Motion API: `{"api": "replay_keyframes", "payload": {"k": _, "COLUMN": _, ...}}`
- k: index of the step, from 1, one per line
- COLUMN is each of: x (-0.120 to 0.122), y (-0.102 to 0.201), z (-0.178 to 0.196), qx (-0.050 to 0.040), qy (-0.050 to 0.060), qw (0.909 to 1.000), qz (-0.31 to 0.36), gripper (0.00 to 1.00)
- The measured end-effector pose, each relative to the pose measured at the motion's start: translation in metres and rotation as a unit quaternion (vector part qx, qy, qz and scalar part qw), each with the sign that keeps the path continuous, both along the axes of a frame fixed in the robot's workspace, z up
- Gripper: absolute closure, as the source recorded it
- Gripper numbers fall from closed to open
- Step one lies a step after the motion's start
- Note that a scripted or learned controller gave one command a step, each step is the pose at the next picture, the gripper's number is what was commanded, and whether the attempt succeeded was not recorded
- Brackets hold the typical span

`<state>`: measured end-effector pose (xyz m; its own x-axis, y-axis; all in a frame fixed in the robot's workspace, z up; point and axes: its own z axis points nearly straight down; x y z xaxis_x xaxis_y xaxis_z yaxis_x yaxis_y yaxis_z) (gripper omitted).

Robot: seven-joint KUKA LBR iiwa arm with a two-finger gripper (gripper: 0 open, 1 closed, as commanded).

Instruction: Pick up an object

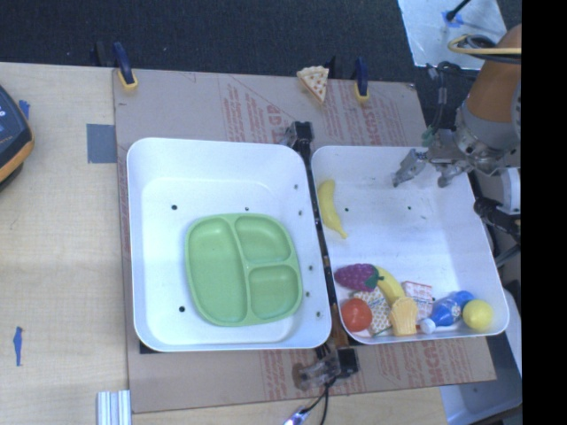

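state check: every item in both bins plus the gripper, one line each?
gripper: above right bin's far end, nothing between fingers
banana: lying loose by right bin's left wall
green divided plate: flat in left bin, compartments bare
toy food pile: clustered at right bin's near edge
pizza slice: outside bins, on cardboard

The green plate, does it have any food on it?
Empty. The green plate lies flat in the left bin, and all three of its sections show bare green. The toy food is piled in the right bin.
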<state>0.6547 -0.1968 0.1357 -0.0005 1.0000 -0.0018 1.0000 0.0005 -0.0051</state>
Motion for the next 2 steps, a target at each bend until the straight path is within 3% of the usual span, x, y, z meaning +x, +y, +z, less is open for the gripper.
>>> {"api": "replay_keyframes", "payload": {"k": 1, "x": -0.103, "y": 0.003, "z": -0.045, "qx": 0.0011, "qy": 0.001, "qw": 1.0, "qz": 0.002, "gripper": 0.0}}
{"api": "replay_keyframes", "payload": {"k": 2, "x": -0.02, "y": 0.074, "z": -0.043, "qx": 0.0011, "qy": -0.002, "qw": 1.0, "qz": 0.003, "gripper": 0.0}}
